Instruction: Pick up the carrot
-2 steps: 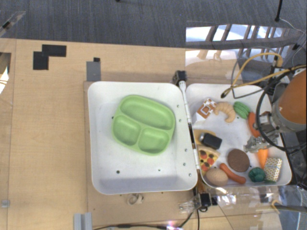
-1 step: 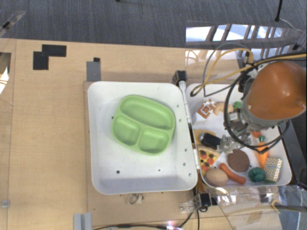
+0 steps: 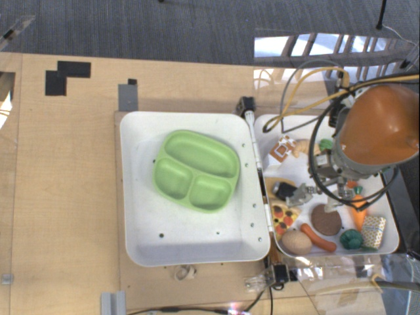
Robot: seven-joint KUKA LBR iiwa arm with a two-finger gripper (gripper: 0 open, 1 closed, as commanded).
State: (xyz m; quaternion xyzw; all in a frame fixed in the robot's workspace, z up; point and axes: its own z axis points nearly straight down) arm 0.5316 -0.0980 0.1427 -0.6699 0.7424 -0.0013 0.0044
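Carrot (image 3: pixel 358 210): a small orange piece with a hint of green at its top, lying in the right bin, just beside the brown round patty and partly hidden under the arm's wrist.
Camera view, right bin (image 3: pixel 394 245): crowded with toy food. Along its near side lie a tan egg-shaped piece (image 3: pixel 296 242), a red-orange sausage (image 3: pixel 319 238), a green leafy piece (image 3: pixel 350 239) and a checkered wedge (image 3: pixel 373 231). A pizza slice (image 3: pixel 283 216) sits toward the left wall, and a brown patty (image 3: pixel 325 220) lies in the middle.
Camera view, left bin (image 3: pixel 141 241): holds a green divided tray (image 3: pixel 196 170) with three compartments, nothing in them.
Arm (image 3: pixel 379 126): reaches in from the right, its orange band over the far half of the right bin, cables looping above it.
Hand (image 3: pixel 336 199): low over the right bin, close above the patty and just left of the carrot. Its metal parts are tangled with cables from this angle, so I cannot tell whether it is apart or together.
Progress: the carrot rests on the bin floor, with nothing clamped on it that I can see. By my reading the arm is in the approach, near the target but not centred on it.
Left to do: line up over the carrot, close on it, lift it clear of the neighbouring pieces.
Bench (image 3: pixel 65 176): bare wood around the bins, with black markers at the far left.
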